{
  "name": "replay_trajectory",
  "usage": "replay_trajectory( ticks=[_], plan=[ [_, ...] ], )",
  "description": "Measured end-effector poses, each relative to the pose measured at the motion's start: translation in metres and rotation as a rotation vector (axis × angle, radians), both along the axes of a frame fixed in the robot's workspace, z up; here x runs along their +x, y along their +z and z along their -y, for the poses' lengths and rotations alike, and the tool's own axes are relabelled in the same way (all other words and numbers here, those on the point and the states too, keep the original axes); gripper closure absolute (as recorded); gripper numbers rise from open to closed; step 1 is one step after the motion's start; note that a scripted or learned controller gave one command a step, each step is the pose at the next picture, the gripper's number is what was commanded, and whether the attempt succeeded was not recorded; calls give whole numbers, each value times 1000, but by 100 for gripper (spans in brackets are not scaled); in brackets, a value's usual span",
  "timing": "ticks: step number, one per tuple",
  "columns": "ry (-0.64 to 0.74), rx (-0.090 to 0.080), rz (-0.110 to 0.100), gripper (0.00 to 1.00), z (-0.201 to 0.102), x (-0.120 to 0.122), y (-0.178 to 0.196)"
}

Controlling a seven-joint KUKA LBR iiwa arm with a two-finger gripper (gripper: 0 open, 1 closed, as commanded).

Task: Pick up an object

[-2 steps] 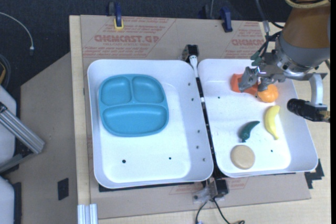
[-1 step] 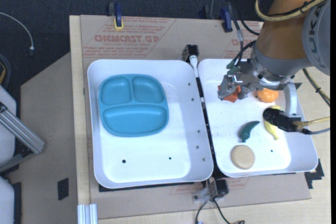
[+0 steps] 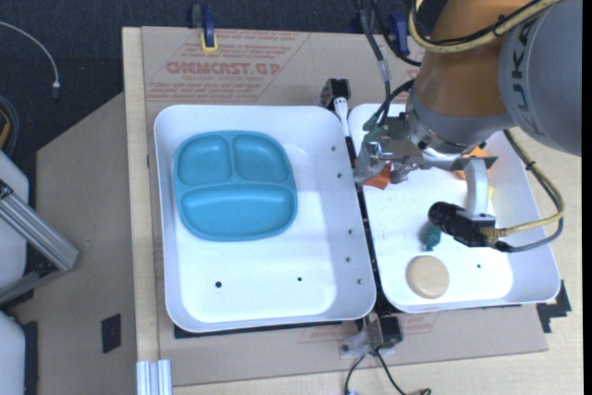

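My gripper [image 3: 381,164] hangs low over the far left part of the right bin [image 3: 518,287], close to the wall it shares with the left bin. A small red-orange piece [image 3: 377,181] shows right at the gripper's tip; whether it is held I cannot tell. A round tan disc [image 3: 428,277] lies near the front edge of the right bin. Just behind the disc sits a small teal object [image 3: 432,239]. An orange object [image 3: 474,152] peeks out from under the wrist, mostly hidden by the arm.
The left bin [image 3: 268,291] holds a blue divided plate [image 3: 236,185] in its far left half. The arm's large orange and grey body [image 3: 481,51] covers the back of the right bin. Cardboard [image 3: 231,60] lies behind the bins.
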State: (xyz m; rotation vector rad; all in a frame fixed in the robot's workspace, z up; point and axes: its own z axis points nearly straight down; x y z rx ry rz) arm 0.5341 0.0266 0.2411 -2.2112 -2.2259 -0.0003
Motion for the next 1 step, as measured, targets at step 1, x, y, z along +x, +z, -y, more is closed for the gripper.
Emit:
replay_trajectory(
  ticks=[1],
  plan=[
    [-1, -1, -2, 100, -54, -17, -17]
  ],
)
